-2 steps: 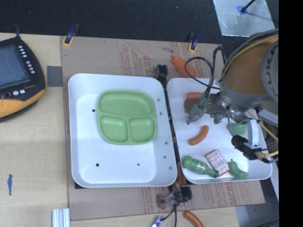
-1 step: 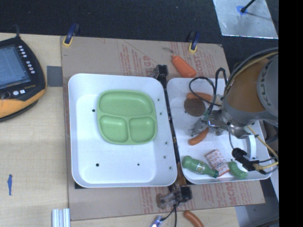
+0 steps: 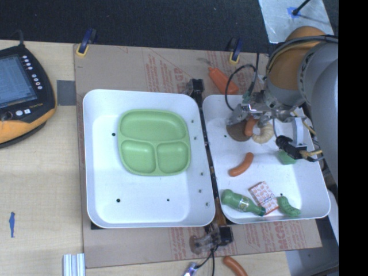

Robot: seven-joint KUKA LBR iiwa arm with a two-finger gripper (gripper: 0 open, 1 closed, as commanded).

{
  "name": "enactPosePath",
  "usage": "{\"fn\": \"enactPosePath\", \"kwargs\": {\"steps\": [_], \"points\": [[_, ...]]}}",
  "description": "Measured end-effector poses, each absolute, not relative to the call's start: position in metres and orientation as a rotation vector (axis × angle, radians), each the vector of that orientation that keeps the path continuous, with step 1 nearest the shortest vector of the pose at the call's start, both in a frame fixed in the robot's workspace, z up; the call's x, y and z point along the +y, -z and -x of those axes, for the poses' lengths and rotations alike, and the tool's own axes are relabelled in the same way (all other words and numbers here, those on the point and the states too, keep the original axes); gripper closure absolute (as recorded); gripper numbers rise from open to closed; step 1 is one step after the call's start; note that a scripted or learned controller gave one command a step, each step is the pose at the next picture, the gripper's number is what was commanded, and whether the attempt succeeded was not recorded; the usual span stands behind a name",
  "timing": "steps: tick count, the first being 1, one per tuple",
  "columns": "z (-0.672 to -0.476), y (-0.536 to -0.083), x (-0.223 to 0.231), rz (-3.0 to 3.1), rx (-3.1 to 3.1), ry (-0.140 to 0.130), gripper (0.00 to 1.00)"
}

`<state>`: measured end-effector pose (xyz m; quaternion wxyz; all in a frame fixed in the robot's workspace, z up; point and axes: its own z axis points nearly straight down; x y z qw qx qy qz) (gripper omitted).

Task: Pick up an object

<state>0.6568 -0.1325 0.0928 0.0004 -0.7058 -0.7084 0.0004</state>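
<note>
**Robot arm low over a cluttered bin, its grasp unclear**

A large grey robot arm (image 3: 313, 73) with an orange band reaches in from the right and hangs over the far corner of the right-hand white bin (image 3: 307, 180). To its left sits a second white bin (image 3: 103, 171) holding a pale green divided plate (image 3: 154, 141). The gripper (image 3: 248, 111) sits low at the arm's end, among loose black cables, directly over a tight cluster of small objects. Whether its jaws are open or closed cannot be made out, and nothing can be seen held between them.

The likeliest target is that cluster: a brown rounded piece (image 3: 236, 131) touching an orange piece (image 3: 249, 126), with a pale ring-shaped pastry (image 3: 264, 134) just beside them. They are small, rounded and look like toy food.

The main risk, as a judgement, is crowding. With three things touching near the bin's wall, the jaws could close on two at once, pinch an edge so the piece slips out, or simply push them aside. The hanging cables could also snag.

Elsewhere in the right bin, well apart from the gripper, lie an orange sausage (image 3: 241, 164), a green bottle (image 3: 241, 202), a red-and-white packet (image 3: 264, 197) and a small green piece (image 3: 289, 207).
</note>
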Motion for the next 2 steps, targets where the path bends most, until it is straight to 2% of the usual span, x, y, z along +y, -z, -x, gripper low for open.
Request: {"fn": "enactPosePath", "kwargs": {"steps": [1,2], "points": [[-0.656,-0.104,-0.134,2.209,-2.226,-0.009,1.0],[-0.597,-0.193,-0.089,2.214,-2.225,0.0,1.0]]}}
